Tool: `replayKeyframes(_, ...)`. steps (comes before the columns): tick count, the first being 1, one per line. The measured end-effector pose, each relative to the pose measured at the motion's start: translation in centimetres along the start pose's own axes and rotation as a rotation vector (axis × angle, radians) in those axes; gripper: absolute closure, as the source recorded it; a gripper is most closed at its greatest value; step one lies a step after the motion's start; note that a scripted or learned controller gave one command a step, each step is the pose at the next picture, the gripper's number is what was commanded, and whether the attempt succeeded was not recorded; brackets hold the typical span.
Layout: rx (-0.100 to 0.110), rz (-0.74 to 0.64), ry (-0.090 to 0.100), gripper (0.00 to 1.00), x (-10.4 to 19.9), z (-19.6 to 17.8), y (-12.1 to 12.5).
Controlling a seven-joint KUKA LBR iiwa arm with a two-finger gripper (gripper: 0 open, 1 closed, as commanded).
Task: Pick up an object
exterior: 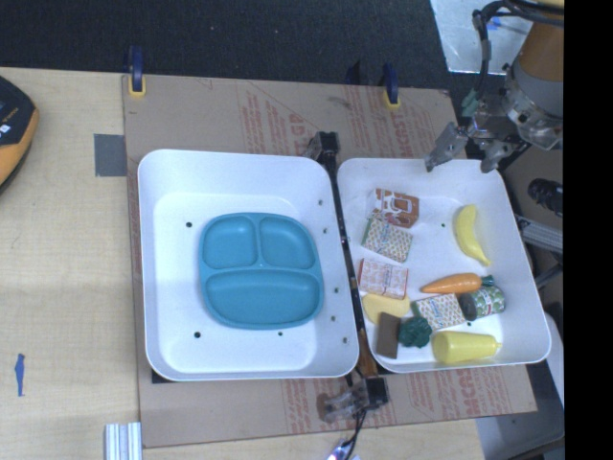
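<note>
Status: pick not yet done. Gripper (465, 151) sits at upper right of frame, above the top rim of the right bin (522, 247), fingers spread w/ nothing between them, as far as the slanted view allows. Candidates all lie in that bin: banana (470, 234), carrot (450, 283), yellow block (465, 346). Left bin (163, 257) holds blue tray (261, 268). Remaining: descend, close, lift.
</note>
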State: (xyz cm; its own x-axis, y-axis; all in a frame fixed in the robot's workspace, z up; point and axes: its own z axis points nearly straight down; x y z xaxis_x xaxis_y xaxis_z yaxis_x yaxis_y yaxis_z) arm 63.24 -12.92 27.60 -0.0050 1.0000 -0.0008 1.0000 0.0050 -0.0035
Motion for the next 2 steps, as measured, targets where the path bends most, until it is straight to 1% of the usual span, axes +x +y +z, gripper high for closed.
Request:
replayKeyframes(1,0.009,-0.004,0.002,0.0,3.2,9.2,-0.5)
replayKeyframes(2,0.005,0.001,-0.001,0.0,1.3,14.5,0.1)
